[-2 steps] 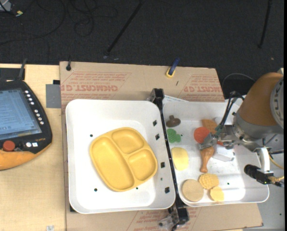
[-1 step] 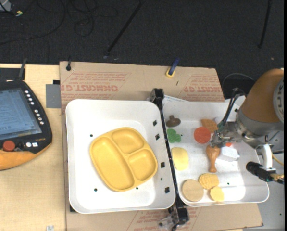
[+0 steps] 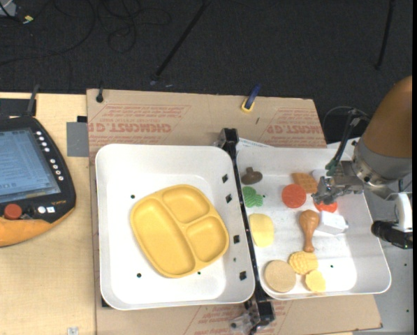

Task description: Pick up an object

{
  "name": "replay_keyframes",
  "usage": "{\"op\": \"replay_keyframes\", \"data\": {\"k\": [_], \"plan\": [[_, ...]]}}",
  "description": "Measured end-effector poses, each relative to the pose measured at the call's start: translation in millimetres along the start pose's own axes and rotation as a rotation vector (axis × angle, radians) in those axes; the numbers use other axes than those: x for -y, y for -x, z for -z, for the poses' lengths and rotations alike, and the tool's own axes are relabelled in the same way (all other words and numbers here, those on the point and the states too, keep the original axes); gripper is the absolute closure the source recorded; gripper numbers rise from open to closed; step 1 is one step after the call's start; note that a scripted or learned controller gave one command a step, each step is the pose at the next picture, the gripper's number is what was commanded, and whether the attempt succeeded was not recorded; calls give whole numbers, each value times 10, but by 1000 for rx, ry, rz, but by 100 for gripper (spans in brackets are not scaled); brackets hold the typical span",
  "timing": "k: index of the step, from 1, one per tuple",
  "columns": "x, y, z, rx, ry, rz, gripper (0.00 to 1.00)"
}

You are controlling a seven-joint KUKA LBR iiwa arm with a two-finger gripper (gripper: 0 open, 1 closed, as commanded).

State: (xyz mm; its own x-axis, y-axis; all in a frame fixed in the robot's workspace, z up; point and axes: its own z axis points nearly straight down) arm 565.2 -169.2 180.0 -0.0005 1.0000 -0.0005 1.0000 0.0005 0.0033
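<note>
My gripper (image 3: 326, 191) hangs low over the right side of the right bin (image 3: 372, 274). Directly beneath it shows a small red-orange piece (image 3: 326, 205), partly covered by the gripper. Whether the piece is held is unclear. To the gripper's left lie a red tomato (image 3: 294, 195) and an orange cracker (image 3: 305, 181). A brown drumstick (image 3: 309, 227) and a white block (image 3: 333, 222) lie just below it.
The right bin also holds a green broccoli (image 3: 252, 197), a brown mushroom (image 3: 251, 177), a pale yellow piece (image 3: 261, 229), a round cookie (image 3: 279, 276), a waffle (image 3: 303, 262) and a lemon slice (image 3: 316, 282). A yellow divided plate (image 3: 179, 230) lies in the left bin (image 3: 117, 180). A control pendant (image 3: 23, 180) sits at far left.
</note>
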Motion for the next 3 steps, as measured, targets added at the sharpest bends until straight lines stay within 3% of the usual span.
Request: {"op": "replay_keyframes", "data": {"k": [1, 3], "plan": [[-5, 11, 503, 0, -1, -1, 100], [-193, -1052, 404, -3, -7, 3, 100]]}}
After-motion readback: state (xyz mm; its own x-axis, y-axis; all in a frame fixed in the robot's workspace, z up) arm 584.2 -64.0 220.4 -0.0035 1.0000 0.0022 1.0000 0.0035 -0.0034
